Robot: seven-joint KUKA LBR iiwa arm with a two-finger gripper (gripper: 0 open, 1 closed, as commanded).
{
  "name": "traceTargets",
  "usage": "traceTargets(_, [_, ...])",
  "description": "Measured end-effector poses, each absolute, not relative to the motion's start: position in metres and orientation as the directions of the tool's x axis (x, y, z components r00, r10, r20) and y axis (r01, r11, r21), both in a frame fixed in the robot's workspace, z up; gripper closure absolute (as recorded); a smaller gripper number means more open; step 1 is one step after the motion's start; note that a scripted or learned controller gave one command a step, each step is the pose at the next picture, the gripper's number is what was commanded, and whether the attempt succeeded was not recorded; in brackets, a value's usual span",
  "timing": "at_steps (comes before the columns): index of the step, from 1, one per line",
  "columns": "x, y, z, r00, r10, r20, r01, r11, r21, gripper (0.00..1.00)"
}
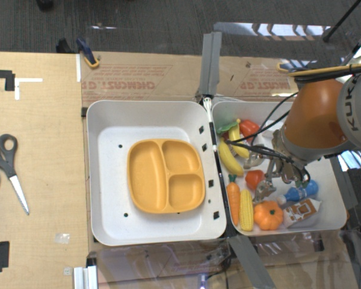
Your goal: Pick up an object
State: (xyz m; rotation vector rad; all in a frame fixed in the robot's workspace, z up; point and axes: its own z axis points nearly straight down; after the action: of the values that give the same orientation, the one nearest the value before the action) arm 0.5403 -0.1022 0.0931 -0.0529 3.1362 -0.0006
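Note:
The right bin (334, 224) holds toy food: a banana (228, 156), a red and green pepper (245, 127), a tomato (254, 177), a carrot (233, 201), a corn cob (246, 209), a small pumpkin (268, 215), a blue piece (302, 191) and a brown and white packet (302, 209). My gripper (266, 185) hangs low over the middle of this bin, just right of the tomato and above the pumpkin. The orange wrist band (316, 119) hides the bin's back right part. Nothing shows between the fingers.
The left bin (102, 179) holds a yellow divided plate (166, 175). Scissors (9, 170) lie on the wooden bench at the far left. A cardboard sheet (138, 77) lies behind the bins, and black cables (259, 140) trail from the wrist across the right bin.

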Motion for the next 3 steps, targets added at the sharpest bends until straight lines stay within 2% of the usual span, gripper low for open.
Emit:
traceTargets(1, [0.482, -0.09, 0.093, -0.999, -0.042, -0.006, -0.042, 0.999, -0.001, 0.0])
traceTargets(2, [0.484, -0.09, 0.103, -0.999, -0.045, -0.011, -0.045, 0.999, -0.002, 1.0])
traceTargets(3, [0.538, -0.096, 0.093, -0.998, -0.063, -0.004, -0.063, 0.998, -0.002, 1.0])
